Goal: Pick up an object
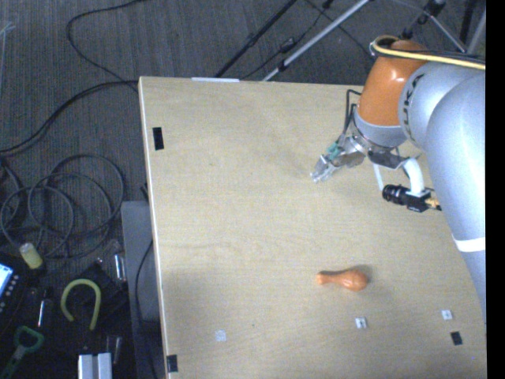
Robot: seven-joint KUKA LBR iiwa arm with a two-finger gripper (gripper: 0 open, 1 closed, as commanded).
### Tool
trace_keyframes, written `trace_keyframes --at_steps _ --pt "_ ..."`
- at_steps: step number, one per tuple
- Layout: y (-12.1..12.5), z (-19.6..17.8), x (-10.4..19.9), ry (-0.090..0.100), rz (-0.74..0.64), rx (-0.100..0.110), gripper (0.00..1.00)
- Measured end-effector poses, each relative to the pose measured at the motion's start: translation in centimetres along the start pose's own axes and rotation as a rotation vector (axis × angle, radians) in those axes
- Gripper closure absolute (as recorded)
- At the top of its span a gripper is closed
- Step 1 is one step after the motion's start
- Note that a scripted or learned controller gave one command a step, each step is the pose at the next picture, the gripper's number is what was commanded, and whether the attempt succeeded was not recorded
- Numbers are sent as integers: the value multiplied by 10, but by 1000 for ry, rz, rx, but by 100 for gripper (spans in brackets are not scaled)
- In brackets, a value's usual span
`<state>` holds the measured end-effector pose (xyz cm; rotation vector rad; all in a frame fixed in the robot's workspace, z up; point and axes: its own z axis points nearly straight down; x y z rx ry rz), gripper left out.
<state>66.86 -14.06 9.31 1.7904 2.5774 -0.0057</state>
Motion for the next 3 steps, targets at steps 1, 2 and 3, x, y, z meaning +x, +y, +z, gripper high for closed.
trace_keyframes --at_steps 1,2,3 --pt "0 0 0 0 0 0 0" --pt "8 9 23 3 -86 0 0" --pt "8 0 23 2 -85 -1 100"
